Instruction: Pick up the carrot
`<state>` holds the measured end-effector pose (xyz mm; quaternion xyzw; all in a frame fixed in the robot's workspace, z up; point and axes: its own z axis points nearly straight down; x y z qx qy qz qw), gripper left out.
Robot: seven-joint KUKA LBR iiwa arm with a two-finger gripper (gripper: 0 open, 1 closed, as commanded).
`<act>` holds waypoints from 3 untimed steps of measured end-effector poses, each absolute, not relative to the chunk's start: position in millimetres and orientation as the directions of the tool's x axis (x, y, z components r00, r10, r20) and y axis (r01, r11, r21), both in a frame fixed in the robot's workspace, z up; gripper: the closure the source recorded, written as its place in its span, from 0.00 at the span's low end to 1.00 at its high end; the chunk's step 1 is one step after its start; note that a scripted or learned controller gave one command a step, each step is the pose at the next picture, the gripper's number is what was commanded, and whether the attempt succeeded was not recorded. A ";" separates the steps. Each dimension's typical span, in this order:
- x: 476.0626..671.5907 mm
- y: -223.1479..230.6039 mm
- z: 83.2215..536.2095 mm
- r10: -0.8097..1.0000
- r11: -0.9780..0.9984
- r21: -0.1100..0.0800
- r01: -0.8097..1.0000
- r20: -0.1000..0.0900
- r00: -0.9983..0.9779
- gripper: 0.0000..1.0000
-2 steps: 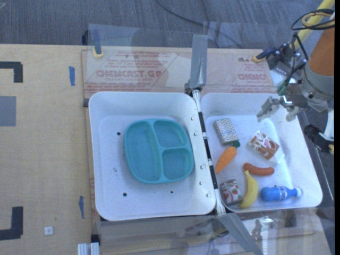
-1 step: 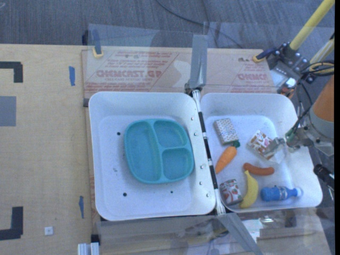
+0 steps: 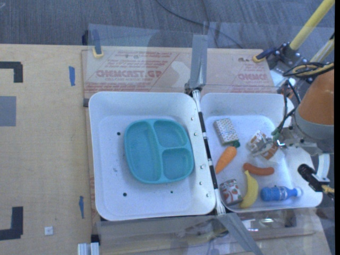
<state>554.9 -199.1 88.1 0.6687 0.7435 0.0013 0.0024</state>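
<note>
One small orange toy carrot with green top | lies in right shallow white bin, nine o'clock side | my gripper at carrot's three o'clock, apart | grip: cannot tell

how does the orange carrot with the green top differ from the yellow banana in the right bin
The orange carrot is straight and tapered; the yellow banana is curved. The carrot lies slanted, just under the patterned box in the view; the banana lies lower still, between the red can and the blue bottle. Both lie loose in the right white bin.
</note>
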 end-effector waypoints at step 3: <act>653.7 -89.4 213.1 0.996 -0.095 0.002 0.996 -0.001 0.095 1.00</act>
